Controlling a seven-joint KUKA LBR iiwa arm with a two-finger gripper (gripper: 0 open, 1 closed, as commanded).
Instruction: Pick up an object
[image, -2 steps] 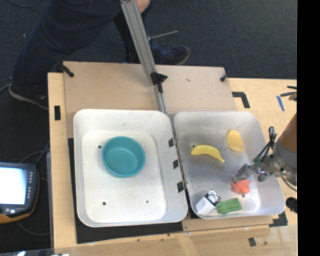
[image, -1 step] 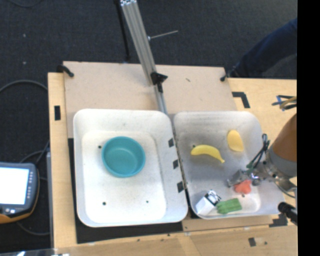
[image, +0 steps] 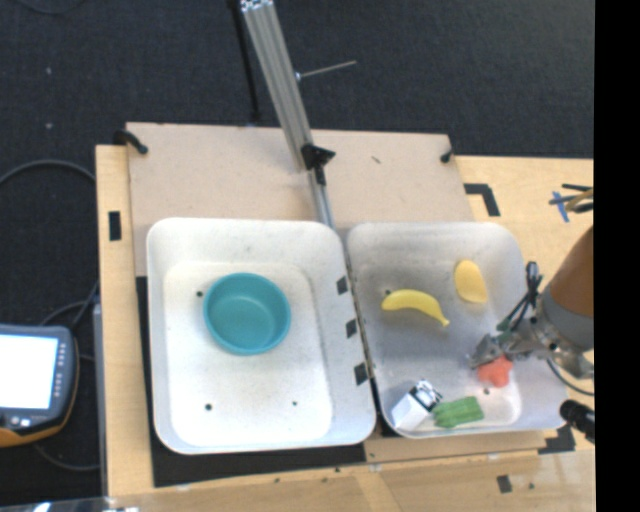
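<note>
White left bin (image: 180, 420): one teal bowl (image: 247, 313). Right bin (image: 400, 250): yellow banana (image: 415, 305), yellow lemon-like piece (image: 471, 281), white box (image: 415, 403), green block (image: 459, 412), red object (image: 494, 373). Gripper (image: 497, 352) low over the red object, seemingly touching it; state of its fingers: cannot tell. Step judged: descent to grasp. Next: close squarely on the red object, then lift straight up.

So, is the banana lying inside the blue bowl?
No, the banana lies on the floor of the right bin, while the blue bowl sits in the left bin.
</note>
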